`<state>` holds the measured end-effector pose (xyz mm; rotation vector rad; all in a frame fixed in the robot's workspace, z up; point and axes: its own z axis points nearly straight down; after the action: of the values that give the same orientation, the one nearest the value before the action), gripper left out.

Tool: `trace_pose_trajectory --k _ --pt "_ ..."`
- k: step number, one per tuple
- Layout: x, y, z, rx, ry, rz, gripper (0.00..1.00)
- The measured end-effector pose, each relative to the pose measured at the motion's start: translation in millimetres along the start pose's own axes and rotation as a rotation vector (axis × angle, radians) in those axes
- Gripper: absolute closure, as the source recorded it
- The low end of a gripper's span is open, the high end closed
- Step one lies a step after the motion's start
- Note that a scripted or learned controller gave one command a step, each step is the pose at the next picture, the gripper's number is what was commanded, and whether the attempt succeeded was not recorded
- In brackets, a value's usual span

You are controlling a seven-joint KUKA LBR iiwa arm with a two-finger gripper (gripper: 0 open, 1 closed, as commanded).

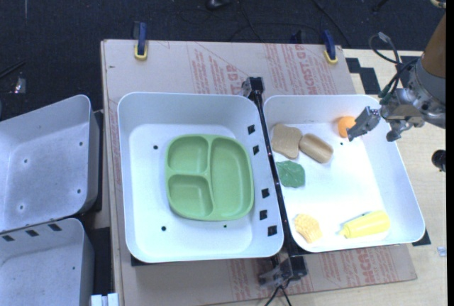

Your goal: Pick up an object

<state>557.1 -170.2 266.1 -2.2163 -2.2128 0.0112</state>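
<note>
gripper (381, 124): open, holding nothing, over right bin's (397, 177) far right edge
orange ball (345, 126): in right bin, just left of gripper
left bin (135, 177): 1 green tray (210, 177)

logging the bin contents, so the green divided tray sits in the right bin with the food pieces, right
Not quite. The camera view shows the green divided tray alone in the left bin. The food pieces, two tan bread pieces, a green leafy piece, two yellow pieces and an orange ball, lie in the right bin, apart from the tray.
</note>
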Motion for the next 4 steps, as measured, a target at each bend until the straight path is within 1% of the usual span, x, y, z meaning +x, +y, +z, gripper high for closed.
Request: trace_pose_trajectory --k 1,2,3,4 --pt "1 2 -6 -0.011 -0.002 -0.003 0.0" --pt "4 6 56 -0.007 -0.001 -0.001 0.0" --pt "5 15 115 -0.008 -0.001 -0.002 0.0" --pt "6 16 168 -0.009 -0.001 -0.001 0.0"
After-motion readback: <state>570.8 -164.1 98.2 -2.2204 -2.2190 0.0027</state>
